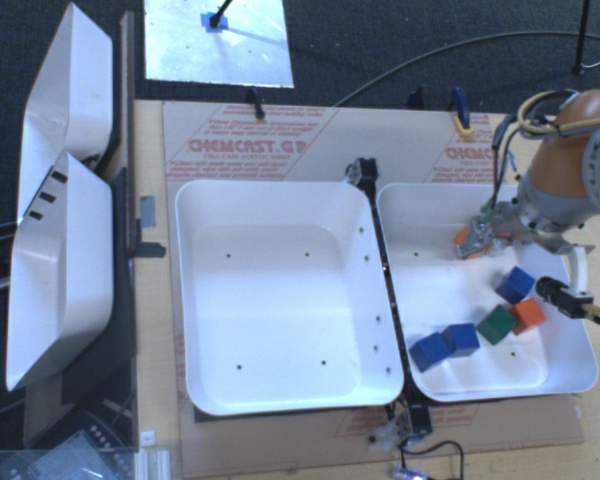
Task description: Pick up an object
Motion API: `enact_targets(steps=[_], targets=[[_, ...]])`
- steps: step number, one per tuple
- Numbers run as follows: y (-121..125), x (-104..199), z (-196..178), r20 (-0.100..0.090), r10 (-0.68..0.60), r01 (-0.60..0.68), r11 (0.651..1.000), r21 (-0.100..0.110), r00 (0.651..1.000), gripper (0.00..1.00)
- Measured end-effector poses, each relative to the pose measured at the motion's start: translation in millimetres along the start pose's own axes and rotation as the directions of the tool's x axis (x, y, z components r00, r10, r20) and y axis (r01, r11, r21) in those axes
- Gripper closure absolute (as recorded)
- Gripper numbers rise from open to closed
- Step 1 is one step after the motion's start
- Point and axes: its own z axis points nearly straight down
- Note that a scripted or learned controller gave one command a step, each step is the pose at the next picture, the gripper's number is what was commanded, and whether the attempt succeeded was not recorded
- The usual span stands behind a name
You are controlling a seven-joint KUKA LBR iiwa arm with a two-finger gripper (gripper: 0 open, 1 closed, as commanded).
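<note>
My gripper (476, 240) is down in the back part of the right bin (570, 373), under the grey wrist and its orange band. A small orange object (463, 234) shows right at the gripper's left tip, touching it; whether it is held is unclear. Toward the bin's front lie loose blocks. Two blue blocks (430, 351) (461, 338) sit side by side. To their right are a green block (497, 324) and an orange block (528, 314). Another blue block (515, 284) lies just behind those, a short way in front of and to the right of the gripper.
The left bin (210, 268) adjoins the right one along a black divider (378, 258). A black part of the arm (560, 296) hangs over the right bin's right side. Cables run behind the bins. White trays (65, 218) lean at the far left.
</note>
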Motion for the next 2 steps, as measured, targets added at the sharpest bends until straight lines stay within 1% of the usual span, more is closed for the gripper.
enact_targets(steps=[1,2], targets=[[30,84,-32,-0.003,-0.007,0.007,1.000,-0.001,1.000,1.00],[44,109,-141,-0.001,-0.003,0.003,1.000,-0.008,1.000,1.00]])
